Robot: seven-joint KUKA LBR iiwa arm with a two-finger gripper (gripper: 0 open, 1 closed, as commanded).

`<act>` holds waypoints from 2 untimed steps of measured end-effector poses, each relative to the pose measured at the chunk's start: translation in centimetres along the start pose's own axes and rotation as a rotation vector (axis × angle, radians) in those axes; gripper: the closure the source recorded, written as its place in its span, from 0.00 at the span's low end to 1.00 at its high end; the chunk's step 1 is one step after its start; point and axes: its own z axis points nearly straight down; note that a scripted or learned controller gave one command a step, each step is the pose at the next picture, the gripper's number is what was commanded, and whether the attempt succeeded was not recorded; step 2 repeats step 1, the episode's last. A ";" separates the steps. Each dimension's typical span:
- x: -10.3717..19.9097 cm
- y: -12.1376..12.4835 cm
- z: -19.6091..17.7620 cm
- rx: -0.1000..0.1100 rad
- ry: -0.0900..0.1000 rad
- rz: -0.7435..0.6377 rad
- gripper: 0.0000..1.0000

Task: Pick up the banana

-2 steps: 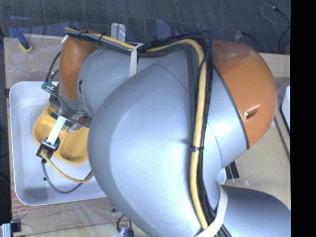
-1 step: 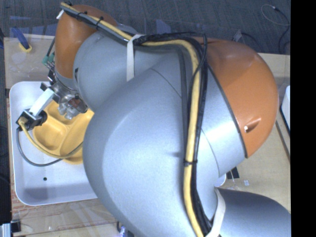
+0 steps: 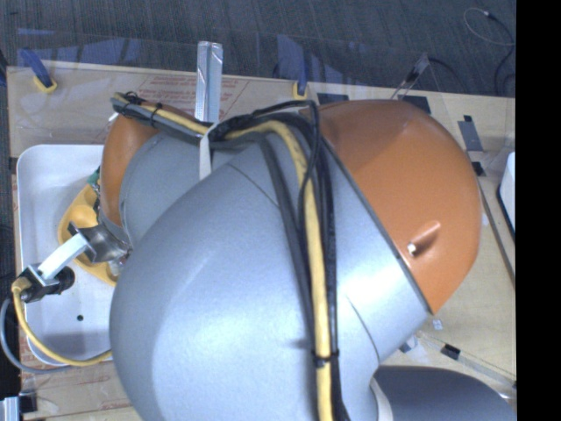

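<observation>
The arm (image 3: 289, 270) is taking up most of the frame, its grey body and orange band (image 3: 403, 191) spreading from the lower centre to the upper right, with black and yellow cables (image 3: 307, 226) running down its back. At the left edge the white bin (image 3: 35, 169) is showing past the arm, on the wooden bench (image 3: 70, 117). In the bin, a yellow shape that is probably the banana (image 3: 77, 213) is lying at the left middle, largely covered by the wrist. The gripper (image 3: 110, 244) is sitting just beside or over it, and how its pincer stands I cannot tell. A white bracket (image 3: 61, 257) is sticking out toward the lower left. Judging from this, the arm is reaching down for the grasp; next it needs to close on the fruit and lift straight up.
</observation>
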 end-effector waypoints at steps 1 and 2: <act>3.3 1.7 -9.7 -0.002 0.005 0.272 1.00; 3.3 1.7 -9.7 -0.002 0.005 0.272 1.00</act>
